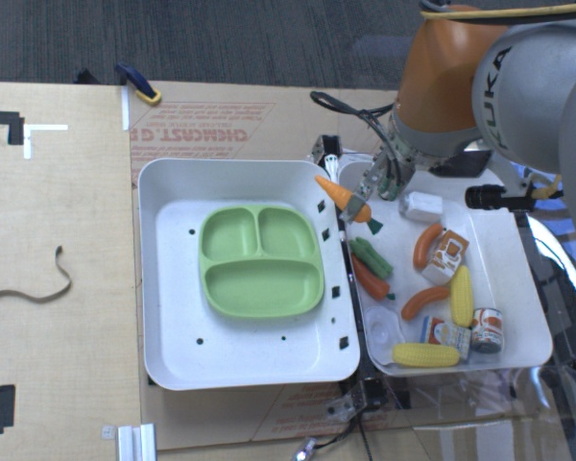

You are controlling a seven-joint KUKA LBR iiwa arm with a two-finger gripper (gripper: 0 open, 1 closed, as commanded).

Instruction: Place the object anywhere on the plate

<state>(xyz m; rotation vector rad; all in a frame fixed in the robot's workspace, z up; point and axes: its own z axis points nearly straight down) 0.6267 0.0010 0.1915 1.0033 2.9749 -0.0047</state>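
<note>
The green three-section plate [262, 262] lies in the middle of the left white bin [163, 334]. My gripper [363, 200] hangs over the seam between the two bins, above the right bin's far left corner. It is shut on an orange toy carrot [334, 193]. The carrot's pointed end sticks out left toward the plate, and its green top [374, 226] shows on the other side of the fingers. The carrot is just right of the plate's far right corner and off the plate.
The right bin [533, 339] holds two sausages [426, 246], two corn cobs [425, 355], small cans [487, 330], a white block [422, 206], a green pod [372, 257] and a red-orange piece [370, 279]. A raised rim divides the bins.
</note>
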